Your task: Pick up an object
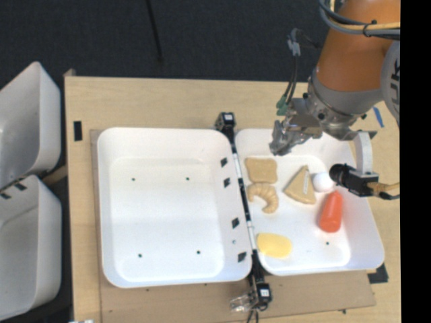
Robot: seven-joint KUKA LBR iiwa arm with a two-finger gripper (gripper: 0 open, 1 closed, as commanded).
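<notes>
The right bin [350,247] holds a tan toast slice [261,169], a croissant [264,196], a tan wedge [301,186], a small white ball [322,181], a red-orange pepper-like piece [330,212] and a yellow lemon-like piece [274,245]. My gripper [285,140] hangs above the bin's far left part, just beyond the toast slice and higher than it. Nothing shows between its fingers, and the arm's orange band [357,39] rises behind it.
The left bin [161,207] lies beside the right one, split from it by a black-clipped divider [241,200]. White containers [27,180] stand off the bench at the left. A black fitting [350,178] sits over the right bin's right rim.
</notes>
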